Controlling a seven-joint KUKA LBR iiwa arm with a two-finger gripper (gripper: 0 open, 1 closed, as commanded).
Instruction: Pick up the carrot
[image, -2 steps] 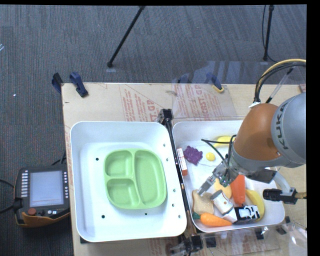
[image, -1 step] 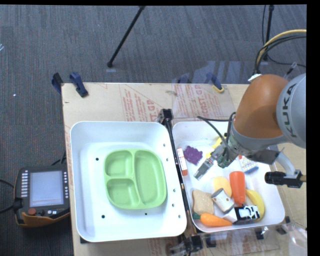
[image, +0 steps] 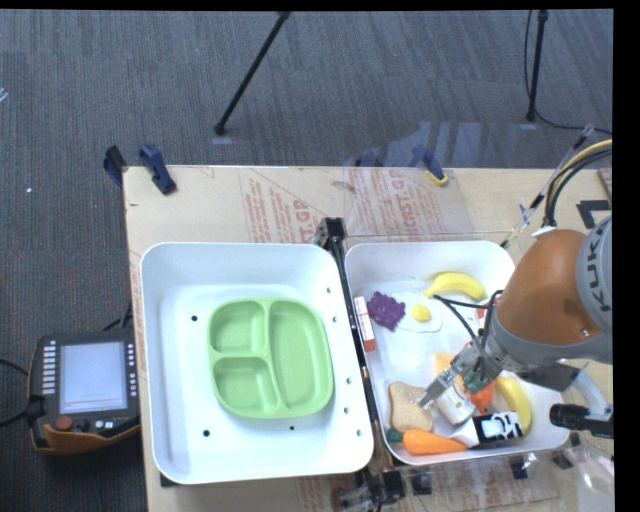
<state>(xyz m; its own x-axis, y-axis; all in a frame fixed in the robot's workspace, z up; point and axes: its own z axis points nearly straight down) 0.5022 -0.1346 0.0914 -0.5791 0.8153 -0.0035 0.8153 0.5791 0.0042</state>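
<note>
The carrot (image: 434, 441), orange with a green stem end, lies flat along the front wall of the right bin (image: 400, 262). My gripper (image: 449, 388) hangs low over the right bin's front half, just above and behind the carrot, beside a slice of toast (image: 406, 404). The wrist and arm cover part of the bin's right side. Nothing can be seen held in the gripper.
The right bin also holds a banana (image: 456, 286), a second banana (image: 516, 400), purple grapes (image: 385, 310), a fried egg (image: 422, 315), a black-and-white item (image: 498, 428) and a small red-and-white packet (image: 362, 322). The left bin (image: 170, 300) holds a green divided plate (image: 270, 357).
</note>
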